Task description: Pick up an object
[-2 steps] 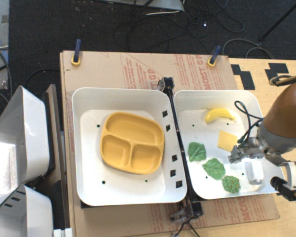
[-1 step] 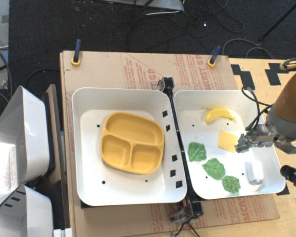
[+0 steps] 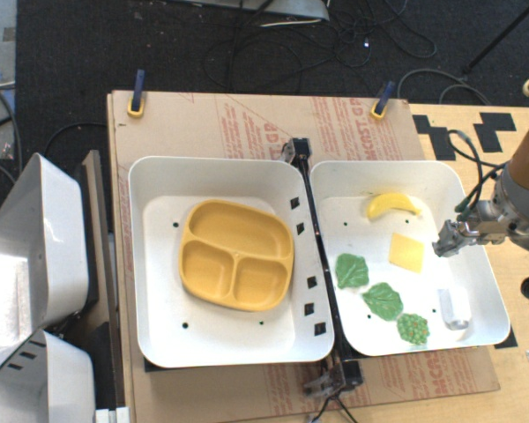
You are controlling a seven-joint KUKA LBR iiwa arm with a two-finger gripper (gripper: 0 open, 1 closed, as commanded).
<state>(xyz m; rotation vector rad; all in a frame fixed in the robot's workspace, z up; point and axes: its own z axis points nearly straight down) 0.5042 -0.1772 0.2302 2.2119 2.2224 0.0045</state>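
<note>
Green broccoli at right bin front, beside two leaves | gripper near yellow cheese slice, finger state unclear | tray in left bin

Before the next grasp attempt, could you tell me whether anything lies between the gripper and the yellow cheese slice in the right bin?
Nothing visible does. The gripper sits just right of the cheese slice, with bare white bin floor between them. The banana, the leaves and the small clear object lie off that line.
</note>
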